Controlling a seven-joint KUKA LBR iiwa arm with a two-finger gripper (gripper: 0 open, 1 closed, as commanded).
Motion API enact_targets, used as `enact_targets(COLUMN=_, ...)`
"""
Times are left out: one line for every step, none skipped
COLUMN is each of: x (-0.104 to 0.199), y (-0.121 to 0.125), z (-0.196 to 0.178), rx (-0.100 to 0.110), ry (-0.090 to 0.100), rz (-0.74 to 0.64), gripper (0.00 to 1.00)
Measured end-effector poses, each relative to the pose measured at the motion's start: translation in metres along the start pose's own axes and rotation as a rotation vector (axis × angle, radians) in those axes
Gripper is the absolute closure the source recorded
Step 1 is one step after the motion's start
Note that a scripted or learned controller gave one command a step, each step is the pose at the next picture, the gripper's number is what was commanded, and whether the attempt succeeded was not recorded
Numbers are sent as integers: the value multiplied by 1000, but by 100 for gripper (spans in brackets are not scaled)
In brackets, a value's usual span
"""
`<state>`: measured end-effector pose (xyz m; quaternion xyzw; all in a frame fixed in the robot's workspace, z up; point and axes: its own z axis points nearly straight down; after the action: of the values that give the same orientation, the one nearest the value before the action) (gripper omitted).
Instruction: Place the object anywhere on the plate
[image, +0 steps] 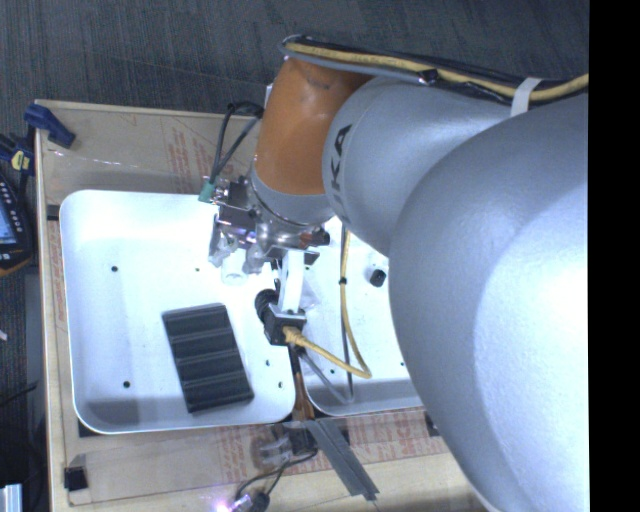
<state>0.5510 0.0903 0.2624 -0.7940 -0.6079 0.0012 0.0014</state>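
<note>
A dark ribbed rectangular slab (207, 357) lies flat in the left white bin (110, 300), toward its front. My gripper (236, 256) hangs over the back right part of that bin, up and to the right of the slab and apart from it. The wrist body and its cables cover the gripper's tip. A small pale shape sits right under the gripper, too blurred to name. The grey arm with its orange band (300, 130) comes in from the right and hides most of the right bin (370, 385).
The divider between the two bins runs down just right of the slab. A yellow cable (335, 365) loops over the right bin's front. Brown bench board surrounds the bins, with a blue clamp (48, 125) at the back left and metal parts (310, 450) at the front.
</note>
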Motion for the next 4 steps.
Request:
enact_targets(x=26, y=-58, z=171, rx=-2, ry=1, rz=65, gripper=100)
enact_targets(x=104, y=-107, z=172, rx=0, ry=-1, rz=-112, gripper=100)
enact_targets(x=89, y=-88, z=2, rx=0, ry=0, rz=118, gripper=100)
enact_targets(x=66, y=-96, z=-77, rx=-2, ry=2, rz=47, gripper=100)
